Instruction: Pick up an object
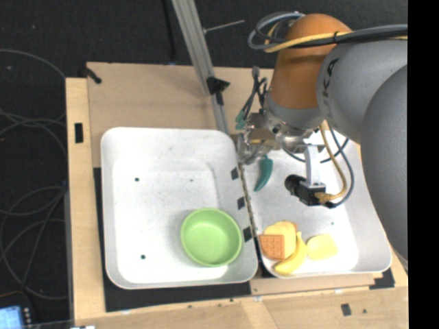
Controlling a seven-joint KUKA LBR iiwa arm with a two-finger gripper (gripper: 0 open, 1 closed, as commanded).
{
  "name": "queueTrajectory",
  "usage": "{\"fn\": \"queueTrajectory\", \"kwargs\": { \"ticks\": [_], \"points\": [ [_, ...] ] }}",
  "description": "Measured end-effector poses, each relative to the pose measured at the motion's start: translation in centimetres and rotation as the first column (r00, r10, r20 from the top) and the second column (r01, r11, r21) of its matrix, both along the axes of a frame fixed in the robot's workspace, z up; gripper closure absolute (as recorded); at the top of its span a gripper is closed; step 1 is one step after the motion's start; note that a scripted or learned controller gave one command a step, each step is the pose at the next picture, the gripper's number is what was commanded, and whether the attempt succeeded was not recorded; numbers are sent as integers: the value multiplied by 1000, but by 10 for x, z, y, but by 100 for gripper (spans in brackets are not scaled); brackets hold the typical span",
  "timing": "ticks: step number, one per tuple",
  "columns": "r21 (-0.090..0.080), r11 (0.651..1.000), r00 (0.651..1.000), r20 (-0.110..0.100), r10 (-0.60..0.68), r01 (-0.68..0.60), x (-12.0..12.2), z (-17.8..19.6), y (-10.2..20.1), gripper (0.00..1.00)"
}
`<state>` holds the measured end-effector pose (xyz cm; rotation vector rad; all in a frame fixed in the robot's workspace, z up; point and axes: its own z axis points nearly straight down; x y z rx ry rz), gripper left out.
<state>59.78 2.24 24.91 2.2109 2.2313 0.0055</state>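
Bench (151, 94): a flat tan board, like wood or cardboard, filled the middle of the frame on a dark floor with loose cables at the left.
Arm (370, 94): large, smooth grey shell with a rounded orange part, came in from the upper right; cables looped around its wrist.
Left bin (130, 184): a shallow white tray with rounded corners and fine dark speckles, at centre left.
Right bin (357, 238): same white tray, at lower right, partly covered by the arm.
Green bowl (211, 236): round, smooth, light green plastic, in the lower right corner of the left bin.
Yellow toys (302, 249): a banana shape and a rounded lump, smooth, at the bottom of the right bin, touching an orange waffle-like block (273, 245) with a grid pattern.
Gripper (259, 157): above the wall between the bins; I cannot tell its state.
Teal piece (264, 173): small, curved and pointed like a pepper, just below the gripper in the right bin; whether it was held is unclear.
Writing: none readable.
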Motion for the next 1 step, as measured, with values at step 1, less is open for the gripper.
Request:
{"fn": "queueTrajectory", "kwargs": {
  "ticks": [1],
  "points": [
    [-2, 1000, 1000, -2, -3, 3, 11, -10, 53, 100]
  ]
}}
